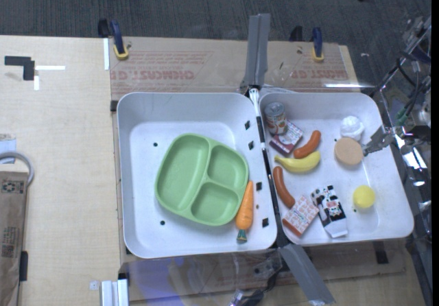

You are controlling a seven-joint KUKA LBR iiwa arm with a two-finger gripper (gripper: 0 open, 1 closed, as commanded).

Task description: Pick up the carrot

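The carrot (245, 208) is orange with a small green stub at its near end. It lies lengthwise in the left bin (137, 160), along the right rim of the green divided plate (199, 181) and close to the wall between the bins. My gripper (378, 140) is at the right side of the right bin (384, 226), just right of a tan round disc (348, 152). It is far from the carrot, with nothing visibly held.
The right bin holds a can (275, 118), a banana (300, 161), two sausages (306, 143) (283, 186), a lemon (363, 196), a small cow-print carton (331, 210), snack packets (300, 215) and a white lump (352, 125). A grey post (258, 51) stands behind the bins.
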